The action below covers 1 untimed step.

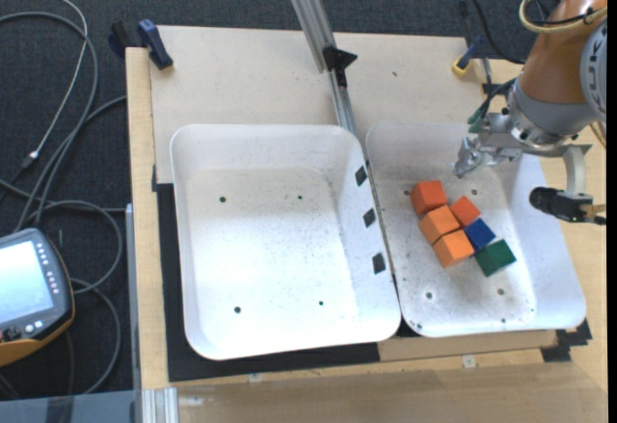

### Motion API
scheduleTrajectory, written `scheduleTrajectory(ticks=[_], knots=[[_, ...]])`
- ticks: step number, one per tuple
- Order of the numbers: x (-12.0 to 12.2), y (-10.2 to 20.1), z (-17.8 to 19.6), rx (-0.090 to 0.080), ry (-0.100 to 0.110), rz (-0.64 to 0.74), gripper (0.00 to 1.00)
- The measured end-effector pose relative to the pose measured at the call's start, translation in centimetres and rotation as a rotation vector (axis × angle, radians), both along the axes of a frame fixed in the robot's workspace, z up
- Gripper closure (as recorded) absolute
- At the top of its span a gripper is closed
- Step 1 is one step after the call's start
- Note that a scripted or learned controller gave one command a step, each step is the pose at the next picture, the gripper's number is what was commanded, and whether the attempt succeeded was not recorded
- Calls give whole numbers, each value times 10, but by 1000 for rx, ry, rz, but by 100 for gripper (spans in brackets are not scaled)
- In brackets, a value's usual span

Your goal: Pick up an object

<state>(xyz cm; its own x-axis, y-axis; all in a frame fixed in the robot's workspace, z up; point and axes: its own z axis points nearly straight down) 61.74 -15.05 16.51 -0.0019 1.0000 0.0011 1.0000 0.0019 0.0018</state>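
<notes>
Several small blocks lie clustered in the right bin (424, 301): an orange block (429, 196), another orange block (440, 222), a third orange block (452, 248), a smaller orange-red block (465, 210), a blue block (480, 234) and a green block (495, 258). My gripper (469, 162) hangs over the bin's far part, just above and right of the cluster, apart from every block. Nothing shows between its fingers.
The left bin (193, 219) sits beside the right one, with black clips along the shared wall. A metal rail (307, 7) runs diagonally from the top. Blue clamps (154, 40) hold the board's far corners. Cables and a pendant (29, 281) lie left of the bench.
</notes>
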Motion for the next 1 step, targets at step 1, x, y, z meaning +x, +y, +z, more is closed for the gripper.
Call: scheduleTrajectory(ticks=[1], knots=[[0,0,-1,0,1,0,0]])
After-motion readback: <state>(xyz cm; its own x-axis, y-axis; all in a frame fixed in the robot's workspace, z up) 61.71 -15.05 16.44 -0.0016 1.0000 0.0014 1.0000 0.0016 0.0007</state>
